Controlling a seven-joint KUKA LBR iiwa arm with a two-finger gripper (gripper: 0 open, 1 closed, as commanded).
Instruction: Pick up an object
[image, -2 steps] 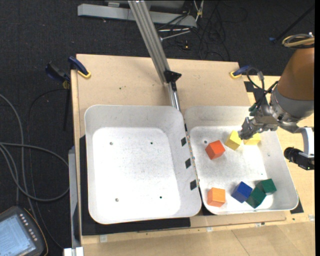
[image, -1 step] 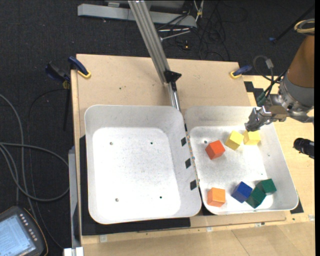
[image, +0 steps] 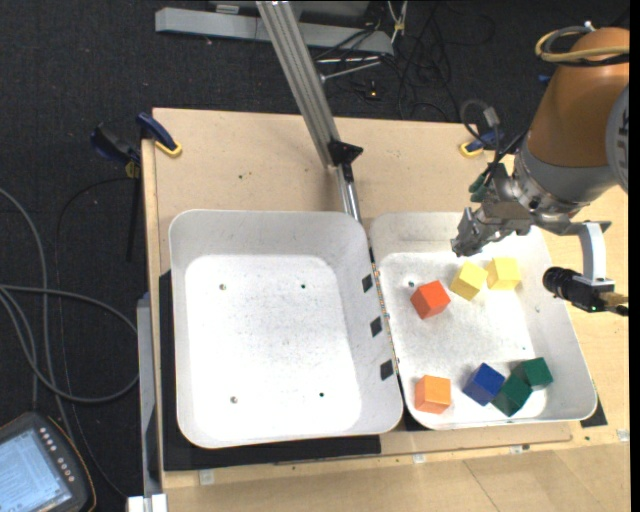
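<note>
Orange cube (image: 433, 393) | blue cube (image: 486, 383) beside | gripper (image: 468, 243) above yellow cubes (image: 467, 282)

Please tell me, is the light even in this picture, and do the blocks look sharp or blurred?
Camera view: light is soft and fairly even, with faint short shadows beside the blocks; the orange block and blue block look reasonably sharp, the gripper is dark and slightly smeared; the left bin shows no strong glare.
</note>
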